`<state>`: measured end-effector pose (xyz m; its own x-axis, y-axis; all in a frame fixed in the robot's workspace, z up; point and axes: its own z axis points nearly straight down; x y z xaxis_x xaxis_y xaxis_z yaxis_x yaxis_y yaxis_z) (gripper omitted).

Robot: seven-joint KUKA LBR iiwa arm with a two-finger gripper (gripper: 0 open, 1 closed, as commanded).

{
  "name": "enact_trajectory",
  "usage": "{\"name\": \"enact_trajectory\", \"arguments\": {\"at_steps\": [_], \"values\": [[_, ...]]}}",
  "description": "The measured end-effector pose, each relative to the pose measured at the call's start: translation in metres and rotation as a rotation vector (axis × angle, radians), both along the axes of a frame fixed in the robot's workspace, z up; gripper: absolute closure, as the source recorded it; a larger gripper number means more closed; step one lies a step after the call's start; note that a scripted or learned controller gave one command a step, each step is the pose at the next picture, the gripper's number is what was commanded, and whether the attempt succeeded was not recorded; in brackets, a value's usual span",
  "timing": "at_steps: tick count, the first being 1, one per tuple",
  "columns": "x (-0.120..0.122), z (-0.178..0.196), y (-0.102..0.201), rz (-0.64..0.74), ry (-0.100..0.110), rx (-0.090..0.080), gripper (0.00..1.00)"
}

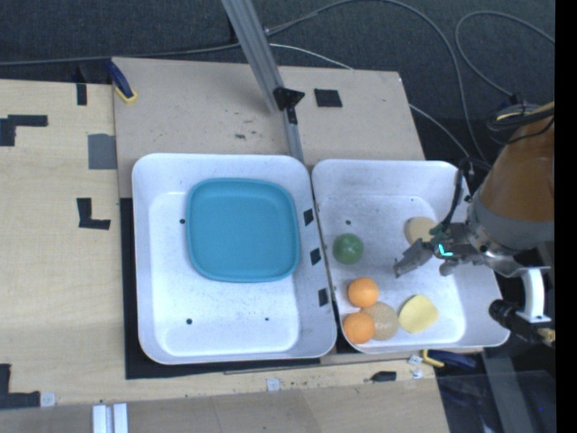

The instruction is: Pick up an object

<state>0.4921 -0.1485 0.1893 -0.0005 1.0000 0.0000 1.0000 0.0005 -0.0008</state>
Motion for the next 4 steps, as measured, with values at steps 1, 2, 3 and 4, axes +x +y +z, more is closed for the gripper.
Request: {"name": "enact_trajectory", "arguments": {"at_steps": [1, 2, 3, 4], "values": [[0.000, 0.000, 0.000, 0.000, 0.000, 0.000, 0.00], [0.005, -0.051, 0.009, 0.001, 0.004, 0.001, 0.00], [0.005, -0.101, 0.009, 0.000, -0.001, 0.000, 0.00], [0.005, -0.089, 0.008, -0.001, -0.004, -0.001, 1.00]]}}
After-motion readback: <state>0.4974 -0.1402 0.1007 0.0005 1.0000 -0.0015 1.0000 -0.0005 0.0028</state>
